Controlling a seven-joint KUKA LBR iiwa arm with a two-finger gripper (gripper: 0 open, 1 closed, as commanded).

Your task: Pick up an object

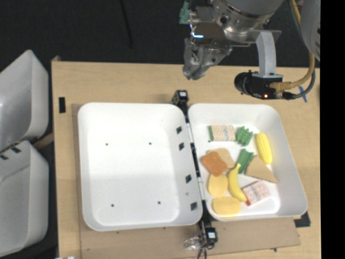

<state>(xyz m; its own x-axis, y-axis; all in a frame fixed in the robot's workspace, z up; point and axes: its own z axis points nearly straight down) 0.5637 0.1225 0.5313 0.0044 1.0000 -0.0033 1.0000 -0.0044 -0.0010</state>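
Banana [235, 183] lay in the right bin [288, 144], jammed among a corn cob [263, 147], toast [215, 163], wafer [221, 132] and a cheese wedge [261, 171], all touching or nearly so, likely dumped there as pick stock. Gripper [195, 69] hung high above the bench [108, 80], beyond the bins' far rim; can't tell its finger state. Left bin [86, 144] gave open room; 1 central divider edge to clear.

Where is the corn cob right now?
The corn cob lies in the right bin, near its right wall, beside a green toy.
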